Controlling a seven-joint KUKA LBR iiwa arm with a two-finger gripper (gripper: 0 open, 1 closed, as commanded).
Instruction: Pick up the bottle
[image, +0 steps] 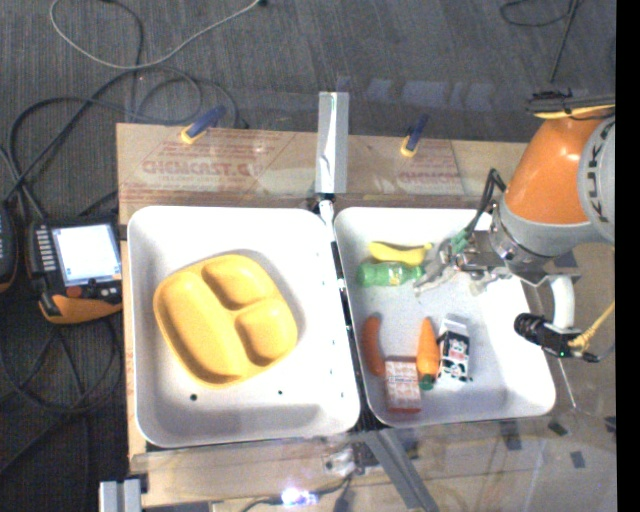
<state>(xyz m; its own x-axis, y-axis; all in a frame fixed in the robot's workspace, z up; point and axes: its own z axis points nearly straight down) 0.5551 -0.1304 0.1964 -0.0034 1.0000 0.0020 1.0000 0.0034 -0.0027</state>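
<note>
The two-finger metal gripper (432, 268) hangs spread just beside the lying green plastic bottle (390, 273); closing there, it may nudge the yellow banana (398, 250) and slip off

There are two shallow white bins (150, 330). One holds one yellow plastic plate with three sections (228, 318). The other holds one green bottle (390, 273), one yellow banana (398, 249), one orange carrot (427, 348), one red sausage (372, 343) and two small boxes (403, 384).
</note>
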